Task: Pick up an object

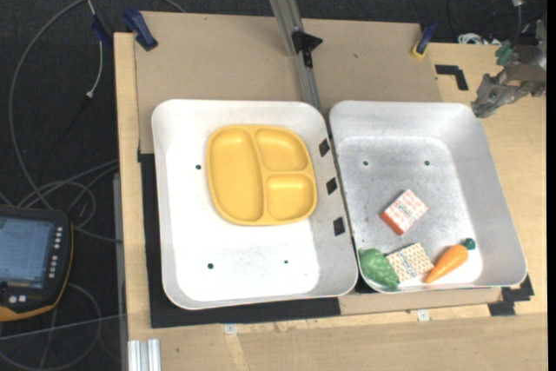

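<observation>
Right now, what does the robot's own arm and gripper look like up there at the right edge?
Little of it is in view: a grey metal gripper of blocky, angular parts, with a small greenish patch above it. Its finer markings are too small to make out.

One overhead camera slants down on both bins (pixel 174 187).
</observation>
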Controlling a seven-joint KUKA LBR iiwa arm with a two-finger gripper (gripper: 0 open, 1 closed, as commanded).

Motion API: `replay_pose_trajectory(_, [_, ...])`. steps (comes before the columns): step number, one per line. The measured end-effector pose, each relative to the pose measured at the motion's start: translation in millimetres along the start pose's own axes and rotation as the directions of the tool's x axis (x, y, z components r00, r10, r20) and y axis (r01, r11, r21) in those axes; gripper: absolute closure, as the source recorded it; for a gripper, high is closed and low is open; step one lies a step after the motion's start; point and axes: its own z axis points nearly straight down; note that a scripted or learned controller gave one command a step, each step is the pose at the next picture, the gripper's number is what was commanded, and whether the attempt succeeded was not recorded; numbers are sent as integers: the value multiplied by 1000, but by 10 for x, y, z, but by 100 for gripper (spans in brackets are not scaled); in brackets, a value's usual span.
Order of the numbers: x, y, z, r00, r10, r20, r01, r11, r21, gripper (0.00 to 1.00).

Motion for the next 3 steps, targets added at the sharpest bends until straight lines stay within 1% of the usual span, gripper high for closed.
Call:
replay_pose_trajectory(1, [452, -111, -14, 1000, -2, -5, 2, 1000, 11, 100])
replay_pose_trajectory(3, [1457, -283, 340, 1000, -3, -6, 3, 1000, 14, 100])
